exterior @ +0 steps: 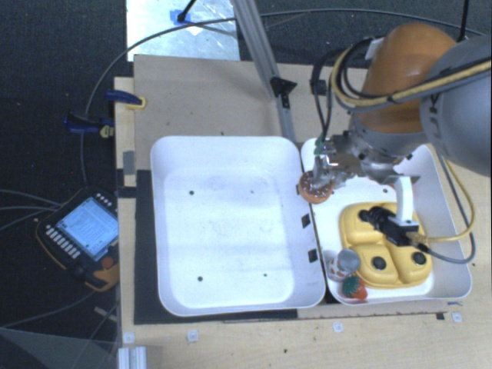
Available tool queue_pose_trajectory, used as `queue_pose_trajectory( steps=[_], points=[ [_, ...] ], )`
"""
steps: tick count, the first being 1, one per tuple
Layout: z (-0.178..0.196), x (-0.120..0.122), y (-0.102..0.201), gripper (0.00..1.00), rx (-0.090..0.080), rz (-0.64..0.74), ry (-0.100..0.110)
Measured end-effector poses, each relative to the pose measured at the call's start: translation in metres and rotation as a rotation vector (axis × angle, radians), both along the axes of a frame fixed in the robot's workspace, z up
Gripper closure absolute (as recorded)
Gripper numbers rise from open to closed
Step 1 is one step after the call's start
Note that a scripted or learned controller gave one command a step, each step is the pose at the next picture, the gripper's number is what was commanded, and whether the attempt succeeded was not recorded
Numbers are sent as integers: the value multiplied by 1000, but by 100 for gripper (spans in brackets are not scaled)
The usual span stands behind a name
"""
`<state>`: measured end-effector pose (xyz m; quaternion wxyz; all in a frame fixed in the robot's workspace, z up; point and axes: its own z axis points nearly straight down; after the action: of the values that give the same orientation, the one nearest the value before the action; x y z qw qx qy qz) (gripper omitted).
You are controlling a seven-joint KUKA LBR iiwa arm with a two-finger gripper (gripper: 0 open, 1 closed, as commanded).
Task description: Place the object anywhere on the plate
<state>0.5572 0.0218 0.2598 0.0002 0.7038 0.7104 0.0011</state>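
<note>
Left bin (231,229) on the worktop (200,98), beside the right bin (453,283). Tablet (84,229) on dark floor, left of the worktop. Blue clamps (115,98) at the worktop's left edge. Grey pole (257,37) slanting down to the bins' far edge.

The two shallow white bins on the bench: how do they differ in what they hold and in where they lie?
The left shallow white bin shows only its bare floor with a few small dark dots; the right shallow white bin holds a yellow compartment plate and small items near its front corner. The left bin lies apart from the arm; the claw hangs over the right bin's near edge. Both are white, shallow and round-cornered.
</note>
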Motion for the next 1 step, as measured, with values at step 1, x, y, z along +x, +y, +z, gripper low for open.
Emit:
queue_pose_trajectory(
  steps=[1],
  points=[
    [-3, -5, 56, 100, 1, 1, 1]
  ],
)
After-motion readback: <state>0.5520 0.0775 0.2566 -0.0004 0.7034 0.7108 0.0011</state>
